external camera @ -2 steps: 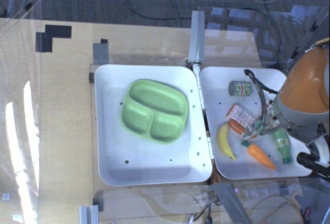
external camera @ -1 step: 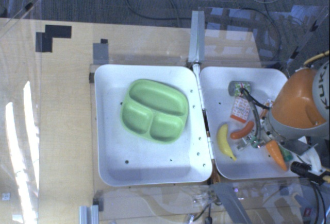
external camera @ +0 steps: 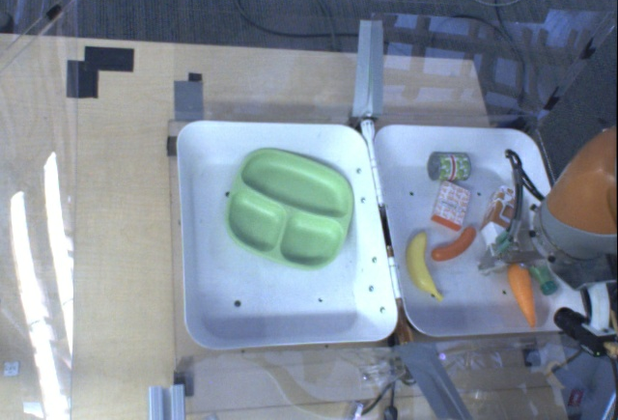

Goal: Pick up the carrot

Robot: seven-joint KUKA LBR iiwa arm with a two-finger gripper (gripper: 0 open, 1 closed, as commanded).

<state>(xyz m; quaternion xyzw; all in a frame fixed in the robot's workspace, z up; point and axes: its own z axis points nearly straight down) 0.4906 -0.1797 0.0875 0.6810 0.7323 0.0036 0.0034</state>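
Observation:
The orange carrot [external camera: 522, 294] lies in the right bin [external camera: 421, 150] near its front right corner, thick end pointing toward the back. My gripper [external camera: 499, 257] hangs low just above and to the left of that thick end, very close to it; contact cannot be judged from here. The arm's orange band [external camera: 585, 192] and grey wrist cover the bin's right edge.
The right bin also holds a yellow banana [external camera: 421, 265], a red sausage [external camera: 454, 243], a small printed packet [external camera: 450, 205], a green can [external camera: 449, 165] and a striped item [external camera: 499, 207] by the gripper. A green divided plate [external camera: 290, 207] sits in the left bin [external camera: 208, 293].

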